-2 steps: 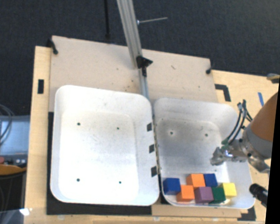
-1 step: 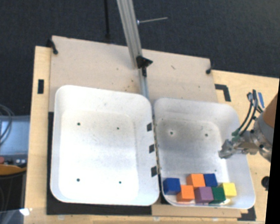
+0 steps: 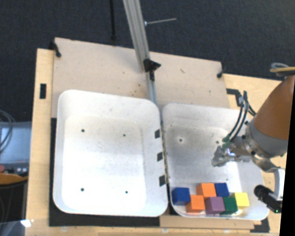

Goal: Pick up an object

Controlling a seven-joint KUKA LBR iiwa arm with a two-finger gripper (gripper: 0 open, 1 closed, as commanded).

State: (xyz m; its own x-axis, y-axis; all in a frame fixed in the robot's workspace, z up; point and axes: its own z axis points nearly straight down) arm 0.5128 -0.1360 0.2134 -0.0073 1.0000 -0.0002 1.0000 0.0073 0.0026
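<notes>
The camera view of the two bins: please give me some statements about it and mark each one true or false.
1. The coloured blocks lie in the right bin. True.
2. The blocks are spread over the left bin. False: they are clustered at the near edge of the right bin.
3. The pincer is over the right bin, beyond the blocks. True.
4. A purple block lies beside a green block. True.
5. The yellow block is at the left end of the cluster. False: it is at the right end; the blue block is at the left end.
</notes>
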